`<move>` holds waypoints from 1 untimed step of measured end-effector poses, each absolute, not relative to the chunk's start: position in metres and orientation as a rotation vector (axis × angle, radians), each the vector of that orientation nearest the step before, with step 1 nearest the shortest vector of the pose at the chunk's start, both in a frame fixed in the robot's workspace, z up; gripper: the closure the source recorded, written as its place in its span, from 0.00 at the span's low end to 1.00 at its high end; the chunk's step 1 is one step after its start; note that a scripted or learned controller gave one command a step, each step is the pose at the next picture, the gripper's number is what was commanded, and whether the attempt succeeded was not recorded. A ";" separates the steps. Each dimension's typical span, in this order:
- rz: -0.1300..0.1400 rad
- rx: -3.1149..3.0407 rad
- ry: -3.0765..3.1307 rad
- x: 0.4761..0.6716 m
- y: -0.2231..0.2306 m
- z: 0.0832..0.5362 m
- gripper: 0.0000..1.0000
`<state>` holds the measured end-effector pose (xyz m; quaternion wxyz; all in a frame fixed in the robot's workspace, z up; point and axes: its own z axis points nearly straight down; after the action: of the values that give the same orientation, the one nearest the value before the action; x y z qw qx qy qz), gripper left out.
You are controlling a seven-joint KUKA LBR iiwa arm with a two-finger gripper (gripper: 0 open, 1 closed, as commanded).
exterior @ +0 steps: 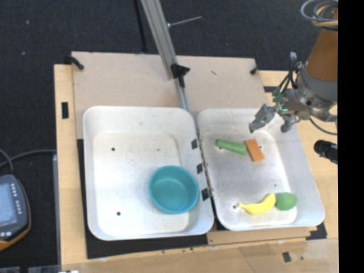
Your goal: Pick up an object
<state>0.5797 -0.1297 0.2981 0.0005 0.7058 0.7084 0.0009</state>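
We see two white bins side by side on the bench (68, 152). The left bin (102, 124) holds a blue bowl (173, 189) near its front right corner. The right bin (296, 164) holds four small things we could pick: a green stick (230, 146) and an orange block (254, 151) touch each other near the back, and a banana (259, 205) lies against a green ball (286, 201) at the front edge.

Our pincer (274, 117) hangs over the back edge of the right bin, with its two fingers spread apart and nothing between them. We think it waits open so it can drop around something. The stick and block sit closest, just in front of it, so they look like the easy pick. They touch, so a grab could bump both.
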 end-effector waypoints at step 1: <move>0.004 2.218 2.224 0.580 -0.130 0.298 0.00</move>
<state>0.5797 -0.1296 0.2981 0.0004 0.7060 0.7082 0.0011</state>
